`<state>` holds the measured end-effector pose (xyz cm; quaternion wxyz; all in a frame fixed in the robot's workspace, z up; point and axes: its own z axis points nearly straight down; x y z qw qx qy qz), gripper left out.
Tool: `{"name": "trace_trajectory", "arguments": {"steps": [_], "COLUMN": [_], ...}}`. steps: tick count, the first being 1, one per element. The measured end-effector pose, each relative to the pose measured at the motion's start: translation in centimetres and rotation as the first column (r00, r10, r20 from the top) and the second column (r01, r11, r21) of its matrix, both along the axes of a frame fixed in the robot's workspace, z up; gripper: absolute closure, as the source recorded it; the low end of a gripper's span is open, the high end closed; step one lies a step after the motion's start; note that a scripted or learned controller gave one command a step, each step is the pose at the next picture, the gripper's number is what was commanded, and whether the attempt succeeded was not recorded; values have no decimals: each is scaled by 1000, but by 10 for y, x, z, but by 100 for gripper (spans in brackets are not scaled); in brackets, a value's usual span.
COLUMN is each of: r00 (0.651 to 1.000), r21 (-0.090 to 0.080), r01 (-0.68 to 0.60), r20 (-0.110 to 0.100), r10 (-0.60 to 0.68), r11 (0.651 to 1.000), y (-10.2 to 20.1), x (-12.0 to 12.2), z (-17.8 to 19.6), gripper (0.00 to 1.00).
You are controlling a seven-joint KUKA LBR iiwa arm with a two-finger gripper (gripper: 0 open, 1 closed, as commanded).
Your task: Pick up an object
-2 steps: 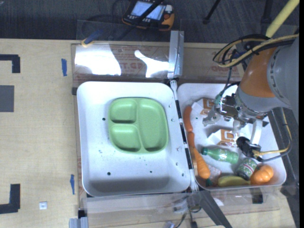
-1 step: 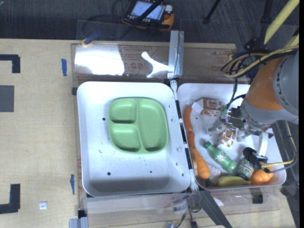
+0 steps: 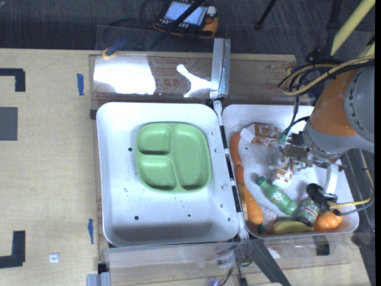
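Observation:
My gripper hangs low over the middle of the right bin, with the grey arm and its orange band reaching in from the right. Directly below and beside it lies a small white and orange packet. A green bottle lies slanted just in front of the gripper, apart from it. A brown snack packet sits behind the gripper to the left. No object is seen lifted off the bin floor.
Two carrots lie along the right bin's left wall. A banana, a small can and an orange crowd its front edge. The left bin holds a green divided plate.

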<state>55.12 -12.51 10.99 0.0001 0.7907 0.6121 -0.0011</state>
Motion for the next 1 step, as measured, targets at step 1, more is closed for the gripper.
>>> {"name": "trace_trajectory", "arguments": {"steps": [1], "r00": [1000], "r21": [1], "r01": [-4], "r20": [0], "r10": [4], "r11": [1000], "y": [46], "x": [0], "z": [102], "gripper": [100]}}
